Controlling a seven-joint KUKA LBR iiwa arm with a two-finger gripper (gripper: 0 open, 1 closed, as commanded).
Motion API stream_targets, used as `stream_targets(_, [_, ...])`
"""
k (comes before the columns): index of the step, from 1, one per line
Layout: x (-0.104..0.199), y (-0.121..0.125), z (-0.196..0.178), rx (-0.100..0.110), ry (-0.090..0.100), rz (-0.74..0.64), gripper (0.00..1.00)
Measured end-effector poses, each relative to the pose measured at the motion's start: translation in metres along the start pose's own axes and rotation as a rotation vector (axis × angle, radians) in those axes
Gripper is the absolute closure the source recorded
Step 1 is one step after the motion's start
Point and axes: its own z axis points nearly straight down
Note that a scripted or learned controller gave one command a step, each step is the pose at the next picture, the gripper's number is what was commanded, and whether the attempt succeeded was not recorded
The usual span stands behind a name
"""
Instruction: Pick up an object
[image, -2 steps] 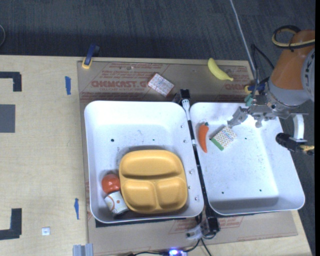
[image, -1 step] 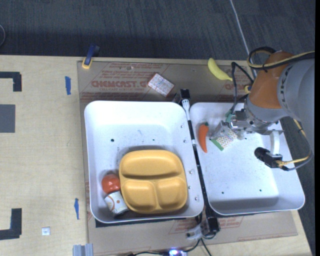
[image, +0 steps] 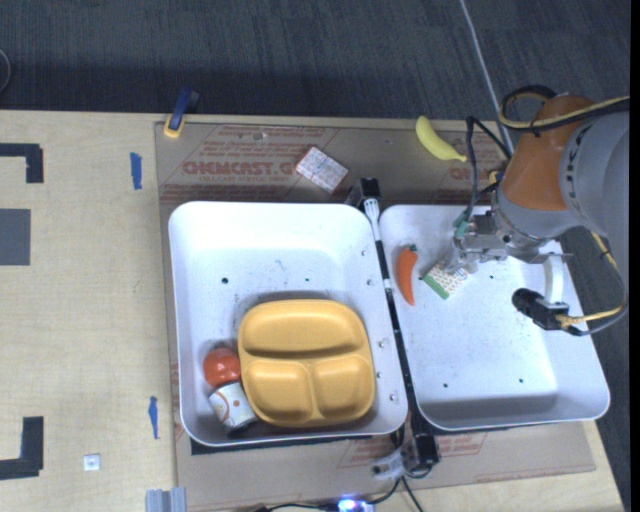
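While hand (image: 462, 262) hovers, grip state unclear, over small green-edged white packet (image: 443, 281); orange carrot (image: 406, 272) beside.

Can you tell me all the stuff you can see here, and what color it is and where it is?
bins: 2, white, side by side on the bench
divided tray: 1, yellow, in the left bin
small ball: 1, orange-red, left bin, beside the tray
small can: 1, white and orange, left bin's near corner
carrot: 1, orange with green top, right bin near its left wall
small packet: 1, white and green, right bin, under the gripper
banana: 1, yellow, on the board behind the right bin
patterned card: 1, pink and white, on the board behind the left bin
clamp: 1, blue and yellow, board's back left corner
arm: 1, grey with orange band, reaching in from the right
gripper: 1, metal grey, over the packet
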Motion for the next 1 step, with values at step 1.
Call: stream_targets(1, [0.0994,-0.0041,-0.0830,0.015,0.002,0.001,1.00])
